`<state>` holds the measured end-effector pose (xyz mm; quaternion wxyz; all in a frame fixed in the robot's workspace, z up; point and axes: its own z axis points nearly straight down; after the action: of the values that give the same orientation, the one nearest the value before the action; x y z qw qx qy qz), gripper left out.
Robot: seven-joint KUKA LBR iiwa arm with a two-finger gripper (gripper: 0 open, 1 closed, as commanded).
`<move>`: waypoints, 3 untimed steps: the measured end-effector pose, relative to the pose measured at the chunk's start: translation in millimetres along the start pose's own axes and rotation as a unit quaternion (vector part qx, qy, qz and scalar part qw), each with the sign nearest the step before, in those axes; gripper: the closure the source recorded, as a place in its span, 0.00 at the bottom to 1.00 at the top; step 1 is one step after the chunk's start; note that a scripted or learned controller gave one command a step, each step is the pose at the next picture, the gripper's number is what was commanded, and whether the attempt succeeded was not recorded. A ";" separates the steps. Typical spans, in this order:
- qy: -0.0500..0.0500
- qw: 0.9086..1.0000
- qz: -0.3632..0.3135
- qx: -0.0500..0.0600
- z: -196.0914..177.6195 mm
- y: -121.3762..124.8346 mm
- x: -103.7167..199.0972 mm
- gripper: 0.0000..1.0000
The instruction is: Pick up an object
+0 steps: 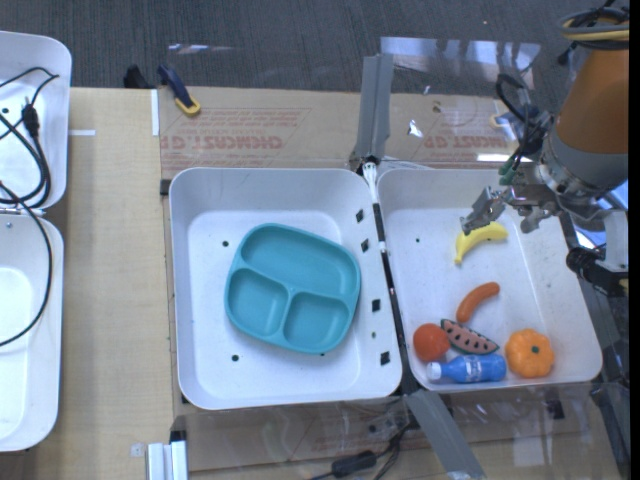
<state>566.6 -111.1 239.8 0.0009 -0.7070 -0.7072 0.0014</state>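
Reaching in from the right, the grey arm with its orange band (598, 88) hangs over the far part of the right bin (420, 223). Its hand (500, 208) sits low, just above the far end of a yellow banana (480, 240). Whether the banana is caught between the fingers cannot be told, nor whether the fingers are apart or together.

The banana lies in the far half of the right bin, near the middle. Nearer in the same bin, an orange sausage (477, 301) lies at a slant. Along the near wall sit 4 more things: a red tomato (431, 341) at the left, a watermelon slice (468, 337) touching it on the right, a blue and white bottle (468, 370) lying on its side just in front of them, and an orange pumpkin (529, 354) at the right end.

The left bin (190, 268) holds a teal plate (292, 288) with 3 compartments, lying flat near its middle. Both bins rest side by side on the desk (110, 268), touching along a shared edge. Far on the desk, a small blue and yellow clamp (178, 91) lies apart from the bins.
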 end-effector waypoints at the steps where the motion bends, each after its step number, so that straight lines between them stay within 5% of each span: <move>1: 0.000 1.000 -0.017 0.000 89.9 -16.5 -1.9 0.00; 2: 0.000 1.000 -0.023 -0.001 148.4 31.6 -22.7 0.00; 3: 0.000 1.000 -0.021 -0.002 138.9 31.9 -23.7 1.00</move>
<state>598.0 -134.9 100.8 -0.0004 -0.6918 -0.7221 0.0004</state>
